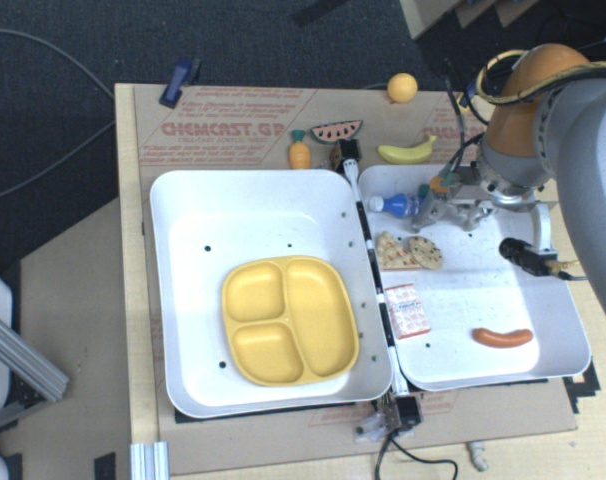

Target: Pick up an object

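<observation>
Two white bins sit side by side. In the right bin [558,313], the hand [445,211] hangs low at eleven o'clock, beside a bottle [395,205], probably to grasp it; I cannot tell its state.

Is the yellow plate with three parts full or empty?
Empty. The yellow plate lies flat in the left bin, and all three of its compartments show only bare yellow, with no food in them.
</observation>
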`<state>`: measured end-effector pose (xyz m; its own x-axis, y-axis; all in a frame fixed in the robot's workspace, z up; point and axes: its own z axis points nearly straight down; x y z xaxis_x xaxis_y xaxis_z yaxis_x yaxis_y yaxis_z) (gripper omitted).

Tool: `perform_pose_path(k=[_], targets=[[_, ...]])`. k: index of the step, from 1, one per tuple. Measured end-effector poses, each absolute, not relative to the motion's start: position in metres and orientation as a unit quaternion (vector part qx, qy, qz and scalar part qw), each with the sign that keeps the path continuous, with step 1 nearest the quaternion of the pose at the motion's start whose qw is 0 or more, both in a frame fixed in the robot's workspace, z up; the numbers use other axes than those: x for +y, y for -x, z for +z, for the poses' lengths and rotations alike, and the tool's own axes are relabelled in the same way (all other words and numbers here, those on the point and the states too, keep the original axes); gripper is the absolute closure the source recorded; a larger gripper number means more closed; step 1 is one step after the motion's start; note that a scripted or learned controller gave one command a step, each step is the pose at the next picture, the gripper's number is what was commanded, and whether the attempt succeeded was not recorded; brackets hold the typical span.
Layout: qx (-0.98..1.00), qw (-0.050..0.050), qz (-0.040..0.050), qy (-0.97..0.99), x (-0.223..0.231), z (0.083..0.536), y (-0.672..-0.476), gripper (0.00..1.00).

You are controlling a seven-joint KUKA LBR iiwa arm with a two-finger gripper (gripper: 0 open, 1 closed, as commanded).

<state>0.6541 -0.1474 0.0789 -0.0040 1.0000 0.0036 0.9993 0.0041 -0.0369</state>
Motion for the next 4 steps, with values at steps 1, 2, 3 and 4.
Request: perform_pose_path(k=[1, 2, 3, 4], targets=[[-0.708, 0.015, 0.0123, 0.705, -0.148, 0.079, -0.658, 0.00], [-0.708, 0.001, -0.0001, 0.706, -0.092, 0.085, -0.640, 0.00], [-0.708, 0.015, 0.0118, 0.706, -0.093, 0.079, -0.659, 0.00], [-0.709, 0.016, 0.0109, 0.705, -0.096, 0.079, -0.659, 0.00]])
